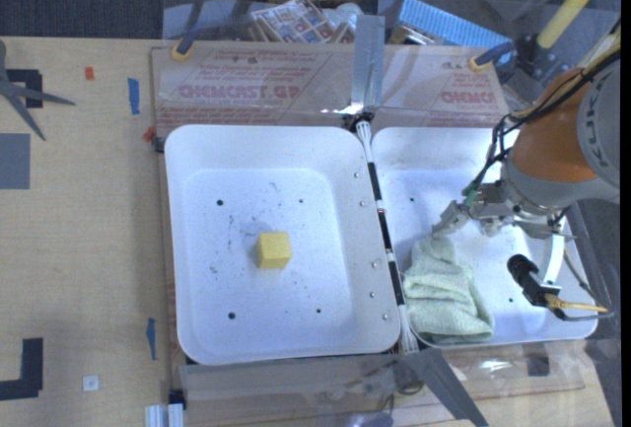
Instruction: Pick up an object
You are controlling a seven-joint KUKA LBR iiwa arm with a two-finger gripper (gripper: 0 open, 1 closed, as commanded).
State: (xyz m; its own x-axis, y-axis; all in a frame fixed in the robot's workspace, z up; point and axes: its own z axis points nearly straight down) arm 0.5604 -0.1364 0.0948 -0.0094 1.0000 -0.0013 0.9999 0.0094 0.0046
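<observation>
Gripper (455,216) low in right bin (434,159), tip just above the crumpled pale-green cloth (446,289) at the bin's near-left corner; finger state unreadable. Yellow block (273,250) mid left bin (197,159), well apart.

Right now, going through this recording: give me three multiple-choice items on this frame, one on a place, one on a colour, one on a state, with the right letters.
1. Where does the block lie? A left bin B right bin C on the bench
2. What colour is the block? A red B yellow C blue
3. How does the cloth lie? A folded flat B crumpled C hanging over the bin wall

Key: 1 A, it sits on the left bin floor. 2 B, it is plainly yellow. 3 B, it lies bunched inside the right bin, beside the gripper.
</observation>
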